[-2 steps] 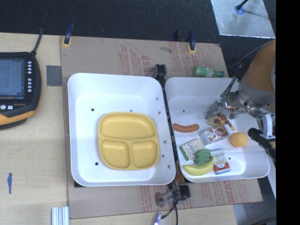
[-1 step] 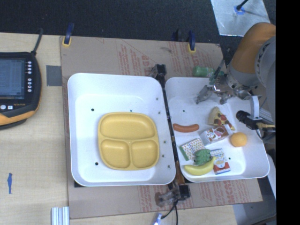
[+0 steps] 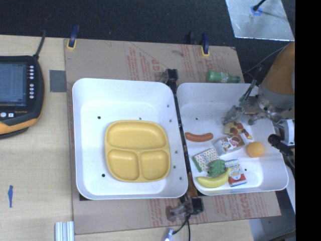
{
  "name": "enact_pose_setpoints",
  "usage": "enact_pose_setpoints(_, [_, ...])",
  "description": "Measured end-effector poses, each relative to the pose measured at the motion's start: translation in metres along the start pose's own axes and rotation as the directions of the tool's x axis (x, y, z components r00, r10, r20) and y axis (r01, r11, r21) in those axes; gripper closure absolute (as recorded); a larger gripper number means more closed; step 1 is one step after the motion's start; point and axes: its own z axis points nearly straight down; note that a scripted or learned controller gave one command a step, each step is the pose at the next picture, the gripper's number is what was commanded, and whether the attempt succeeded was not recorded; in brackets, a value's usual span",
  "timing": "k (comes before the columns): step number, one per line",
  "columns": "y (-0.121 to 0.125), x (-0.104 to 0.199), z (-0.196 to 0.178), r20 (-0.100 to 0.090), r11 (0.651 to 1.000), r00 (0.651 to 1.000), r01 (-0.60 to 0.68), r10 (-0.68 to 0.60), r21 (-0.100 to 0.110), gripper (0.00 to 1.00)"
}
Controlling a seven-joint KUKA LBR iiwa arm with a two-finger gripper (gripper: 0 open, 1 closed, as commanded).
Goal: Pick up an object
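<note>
The right bin (image 3: 200,102) holds several toy foods: a sausage (image 3: 198,136), a pizza slice (image 3: 237,129), a small carton (image 3: 229,144), an orange (image 3: 255,149), a checkered box (image 3: 204,158), a green broccoli (image 3: 216,167), a banana (image 3: 212,181) and a red-and-white packet (image 3: 236,175). My gripper (image 3: 241,118) reaches in from the right and hangs low over the bin's upper right part, just above the pizza slice. Its fingers are spread, with nothing between them.
The left bin (image 3: 90,109) holds a yellow divided plate (image 3: 137,150). A green bottle (image 3: 222,77) lies on the cardboard behind the right bin. A control pendant (image 3: 17,97) rests on the bench at far left. Clamps (image 3: 171,76) join the bins.
</note>
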Motion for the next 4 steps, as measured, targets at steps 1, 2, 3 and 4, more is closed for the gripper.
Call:
enact_pose_setpoints(1, [0.048, 0.041, -0.001, -0.001, 1.000, 1.000, 0.001, -0.001, -0.001, 0.00])
enact_pose_setpoints(2, [0.000, 0.011, -0.038, 0.000, 1.000, 1.000, 0.000, 0.000, -0.001, 0.00])
enact_pose_setpoints(3, [-0.025, 0.011, 0.000, 0.000, 1.000, 1.000, 0.002, -0.002, 0.001, 0.00])
enact_pose_setpoints(4, [-0.024, 0.010, -0.012, 0.002, 1.000, 1.000, 0.004, -0.004, -0.002, 1.00])
